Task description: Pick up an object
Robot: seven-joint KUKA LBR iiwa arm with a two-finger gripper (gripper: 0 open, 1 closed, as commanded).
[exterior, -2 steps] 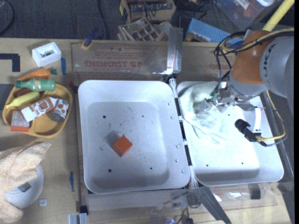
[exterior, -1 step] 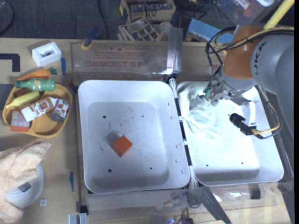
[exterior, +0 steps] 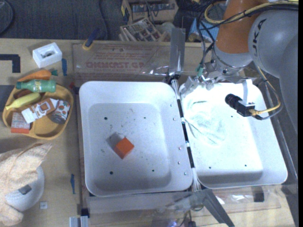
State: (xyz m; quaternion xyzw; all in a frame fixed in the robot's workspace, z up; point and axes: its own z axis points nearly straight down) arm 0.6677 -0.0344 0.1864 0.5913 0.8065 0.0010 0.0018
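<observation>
Seen from above, two white bins sit side by side on the tabletop (exterior: 57, 193). One orange block (exterior: 125, 147) lies alone near the middle of the left bin (exterior: 94, 98). One grey arm (exterior: 265, 27) reaches in from the right, its gripper (exterior: 204, 78) above the far edge of the right bin (exterior: 265, 169), well apart from the block. Whether the jaws stand apart or together cannot be told. Risk, judged: a descent here closes on nothing, since the block lies in the other bin.
</observation>
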